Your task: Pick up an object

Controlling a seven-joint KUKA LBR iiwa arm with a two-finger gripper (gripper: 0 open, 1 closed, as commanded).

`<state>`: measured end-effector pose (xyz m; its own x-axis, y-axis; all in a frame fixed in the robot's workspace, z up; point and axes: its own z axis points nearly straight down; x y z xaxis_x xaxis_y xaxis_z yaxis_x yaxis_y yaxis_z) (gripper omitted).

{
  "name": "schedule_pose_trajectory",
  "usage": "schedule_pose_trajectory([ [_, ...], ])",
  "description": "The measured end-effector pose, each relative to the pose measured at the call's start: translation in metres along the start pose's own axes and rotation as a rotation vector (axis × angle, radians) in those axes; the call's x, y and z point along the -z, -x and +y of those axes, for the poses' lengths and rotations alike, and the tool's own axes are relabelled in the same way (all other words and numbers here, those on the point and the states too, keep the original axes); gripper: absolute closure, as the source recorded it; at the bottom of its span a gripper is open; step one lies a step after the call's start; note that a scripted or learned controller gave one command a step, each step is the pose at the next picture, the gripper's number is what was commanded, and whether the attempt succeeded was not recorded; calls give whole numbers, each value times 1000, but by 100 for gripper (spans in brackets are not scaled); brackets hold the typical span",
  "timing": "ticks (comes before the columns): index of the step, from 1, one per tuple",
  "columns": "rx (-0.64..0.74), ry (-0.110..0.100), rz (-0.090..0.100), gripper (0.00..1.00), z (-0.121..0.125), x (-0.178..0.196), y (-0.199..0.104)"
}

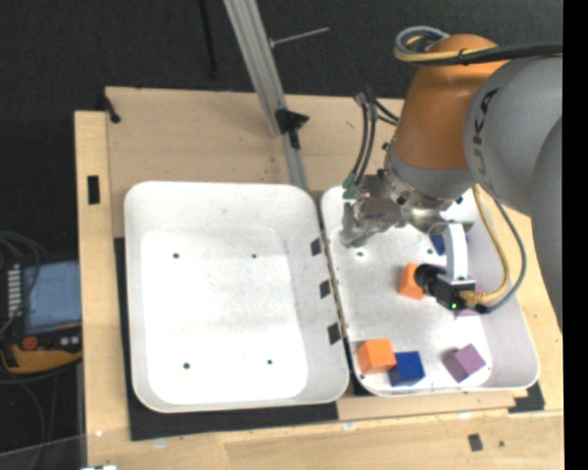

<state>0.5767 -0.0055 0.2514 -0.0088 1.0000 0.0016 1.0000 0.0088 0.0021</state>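
My gripper [356, 225] hangs at the right bin's [500, 375] left rim, well apart from the blocks [377, 354] near its front edge.

Robotics lab: bench [176, 135] with bins [157, 223], cables [0, 253]

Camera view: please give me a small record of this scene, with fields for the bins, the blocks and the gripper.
left bin: white, shallow, no blocks seen in it
right bin: white, holds the blocks
orange block: near front edge of right bin, beside the blue block
purple block: front right of right bin, apart from the others
second orange block: middle of right bin, next to a black part of the arm
gripper: above back left of right bin, nothing seen between its fingers
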Motion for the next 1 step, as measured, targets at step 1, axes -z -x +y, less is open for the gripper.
schedule_pose_trajectory([
  [1, -2, -1, -2, 100, 20, -14, -46],
])
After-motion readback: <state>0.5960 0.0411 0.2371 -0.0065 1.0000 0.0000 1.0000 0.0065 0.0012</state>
